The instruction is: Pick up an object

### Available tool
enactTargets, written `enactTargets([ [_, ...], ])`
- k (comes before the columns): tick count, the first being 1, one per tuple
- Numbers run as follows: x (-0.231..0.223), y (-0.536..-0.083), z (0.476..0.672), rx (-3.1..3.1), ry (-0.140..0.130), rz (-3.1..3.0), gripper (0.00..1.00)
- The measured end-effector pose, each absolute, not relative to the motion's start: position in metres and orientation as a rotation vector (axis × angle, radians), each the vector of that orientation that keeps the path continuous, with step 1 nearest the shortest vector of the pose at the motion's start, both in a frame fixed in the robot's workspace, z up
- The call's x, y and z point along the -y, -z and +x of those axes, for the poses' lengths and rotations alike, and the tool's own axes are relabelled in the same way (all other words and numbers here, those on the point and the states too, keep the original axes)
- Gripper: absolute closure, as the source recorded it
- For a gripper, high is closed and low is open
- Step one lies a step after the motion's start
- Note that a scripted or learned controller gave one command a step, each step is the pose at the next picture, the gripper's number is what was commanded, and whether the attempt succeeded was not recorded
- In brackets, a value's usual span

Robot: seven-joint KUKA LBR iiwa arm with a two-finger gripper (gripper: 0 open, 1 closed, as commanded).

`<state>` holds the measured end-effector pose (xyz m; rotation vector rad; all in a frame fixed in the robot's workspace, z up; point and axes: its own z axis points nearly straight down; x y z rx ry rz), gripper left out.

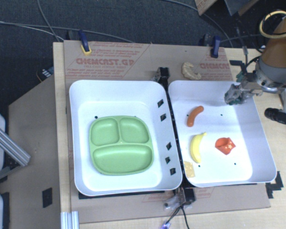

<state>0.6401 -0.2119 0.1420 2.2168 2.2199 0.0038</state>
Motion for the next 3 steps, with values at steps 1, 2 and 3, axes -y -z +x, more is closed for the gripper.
enactTargets([
  [1,0.221,-0.203,0.641,-2.217,-0.005,2.216,1.00],
  [2,0.219,-0.252,0.650,-2.219,-0.005,2.215,1.00],
  [3,0.159,-0.241,0.643,-2.231,-0.001,2.217,1.00],
])
